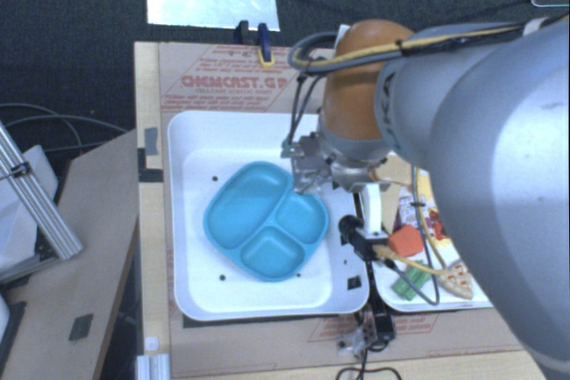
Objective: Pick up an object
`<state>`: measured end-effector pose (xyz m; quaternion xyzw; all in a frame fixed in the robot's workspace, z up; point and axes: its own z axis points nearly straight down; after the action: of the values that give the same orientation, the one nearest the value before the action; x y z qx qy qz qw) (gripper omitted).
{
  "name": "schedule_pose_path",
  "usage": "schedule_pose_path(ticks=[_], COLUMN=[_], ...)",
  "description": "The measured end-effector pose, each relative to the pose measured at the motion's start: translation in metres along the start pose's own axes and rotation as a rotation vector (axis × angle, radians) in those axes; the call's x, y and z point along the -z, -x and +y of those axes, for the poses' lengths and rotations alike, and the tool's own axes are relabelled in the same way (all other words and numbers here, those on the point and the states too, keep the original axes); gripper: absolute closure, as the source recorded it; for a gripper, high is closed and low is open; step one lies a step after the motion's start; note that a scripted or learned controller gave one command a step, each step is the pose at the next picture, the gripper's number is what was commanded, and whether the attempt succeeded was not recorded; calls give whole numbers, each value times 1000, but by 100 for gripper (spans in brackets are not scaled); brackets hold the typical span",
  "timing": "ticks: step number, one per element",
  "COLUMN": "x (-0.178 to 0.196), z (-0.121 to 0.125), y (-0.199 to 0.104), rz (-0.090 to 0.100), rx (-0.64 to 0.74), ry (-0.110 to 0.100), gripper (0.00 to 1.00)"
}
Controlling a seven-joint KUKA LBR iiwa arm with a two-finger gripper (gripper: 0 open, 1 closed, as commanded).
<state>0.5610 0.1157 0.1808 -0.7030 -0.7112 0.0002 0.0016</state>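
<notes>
Hovering at the blue tray's (pixel 265 231) upper right rim, the end effector (pixel 307 176) seems mid-approach; its grip state can't be told. Next: descend onto the rim and close.

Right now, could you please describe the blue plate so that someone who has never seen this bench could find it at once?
Look at the left white bin, the larger-looking of the two side by side. The blue plate lies flat on its floor, just left of the gripper. It is the bin's one light blue thing, rounded and split into three compartments, unlike the small orange and green pieces in the right bin.
</notes>
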Motion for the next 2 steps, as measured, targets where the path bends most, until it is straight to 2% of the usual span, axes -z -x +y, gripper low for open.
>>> schedule_pose_path(ticks=[1, 2], x=[-72, 5], z=[51, -32], y=[8, 8], rz=[-6, -1], rx=[-7, -10], ry=[7, 1], gripper=[100, 100])
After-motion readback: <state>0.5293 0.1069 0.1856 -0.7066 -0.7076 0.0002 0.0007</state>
